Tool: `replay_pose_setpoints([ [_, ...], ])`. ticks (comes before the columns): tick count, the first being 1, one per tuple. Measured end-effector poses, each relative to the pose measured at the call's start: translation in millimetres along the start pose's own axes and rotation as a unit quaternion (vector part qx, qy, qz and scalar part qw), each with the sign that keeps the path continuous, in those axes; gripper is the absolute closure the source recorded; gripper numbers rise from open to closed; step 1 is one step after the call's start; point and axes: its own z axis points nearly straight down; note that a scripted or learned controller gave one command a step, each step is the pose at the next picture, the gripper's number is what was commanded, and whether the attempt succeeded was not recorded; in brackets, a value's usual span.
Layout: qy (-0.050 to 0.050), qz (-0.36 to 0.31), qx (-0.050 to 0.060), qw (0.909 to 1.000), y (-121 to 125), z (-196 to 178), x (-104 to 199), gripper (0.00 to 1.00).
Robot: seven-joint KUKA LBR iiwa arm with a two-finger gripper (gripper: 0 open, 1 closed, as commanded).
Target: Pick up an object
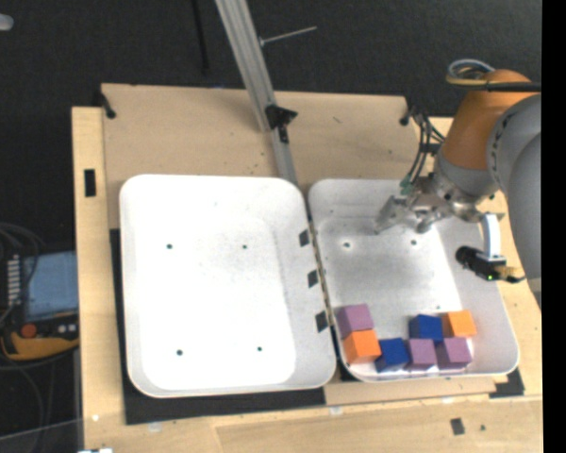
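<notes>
Camera view: two-finger claw [403, 217], fingers parted and empty, hovers well above-right of the small rigid purple cube [357, 318], judged light; grasp its flat opposite sides.

Matt white plastic bins [217, 196] sat on a bare wooden bench [340, 130]; the blocks [415, 343] looked smooth and matt.

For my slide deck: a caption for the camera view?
Hand above right bin; coloured blocks clustered along its near edge.
</notes>
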Motion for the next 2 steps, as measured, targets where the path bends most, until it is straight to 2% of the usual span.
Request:
replay_pose_setpoints([
  [1, -0.001, -0.001, -0.002, 1.0, 1, -14, -1, 1.0],
  [2, 0.001, -0.001, -0.004, 1.0, 2, -60, 3, 1.0],
])
